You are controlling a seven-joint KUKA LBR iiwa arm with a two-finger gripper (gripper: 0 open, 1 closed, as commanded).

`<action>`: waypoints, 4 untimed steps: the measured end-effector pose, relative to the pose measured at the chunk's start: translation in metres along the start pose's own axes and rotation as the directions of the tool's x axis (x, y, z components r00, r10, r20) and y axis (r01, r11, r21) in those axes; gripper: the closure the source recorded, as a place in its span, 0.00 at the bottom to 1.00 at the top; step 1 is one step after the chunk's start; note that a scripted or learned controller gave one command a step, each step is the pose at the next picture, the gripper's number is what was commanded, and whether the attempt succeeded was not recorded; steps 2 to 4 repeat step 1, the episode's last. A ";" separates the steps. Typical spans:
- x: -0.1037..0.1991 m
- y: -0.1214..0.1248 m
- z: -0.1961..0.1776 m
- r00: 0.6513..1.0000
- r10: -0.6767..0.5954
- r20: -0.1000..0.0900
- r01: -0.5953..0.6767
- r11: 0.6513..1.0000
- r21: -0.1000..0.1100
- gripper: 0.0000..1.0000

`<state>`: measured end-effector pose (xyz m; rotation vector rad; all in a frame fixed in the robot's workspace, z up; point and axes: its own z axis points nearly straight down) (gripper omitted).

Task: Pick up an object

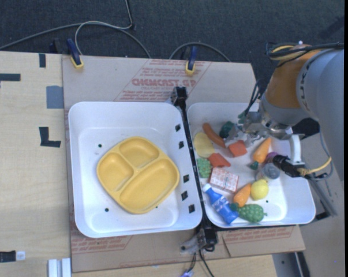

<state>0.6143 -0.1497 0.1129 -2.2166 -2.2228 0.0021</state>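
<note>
Left bin (81, 154): a yellow divided plate (138, 173) is held inside.
Bench: cardboard sheet (156, 79) is clamped by two clips (75, 55).
Cables (127, 16): draped behind.

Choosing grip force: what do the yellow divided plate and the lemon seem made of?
Yellow divided plate: probably moulded plastic, matte, uniform colour with soft rounded ridges. Lemon: likely a plastic toy, smooth with a faint sheen; too small to be sure.
</note>
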 end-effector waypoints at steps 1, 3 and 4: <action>0.074 0.038 -0.073 1.000 -0.001 0.000 0.001 1.000 -0.005 1.00; 0.074 0.038 -0.073 1.000 -0.001 0.000 0.001 1.000 -0.005 1.00; 0.074 0.038 -0.073 1.000 -0.001 0.000 0.001 1.000 -0.005 1.00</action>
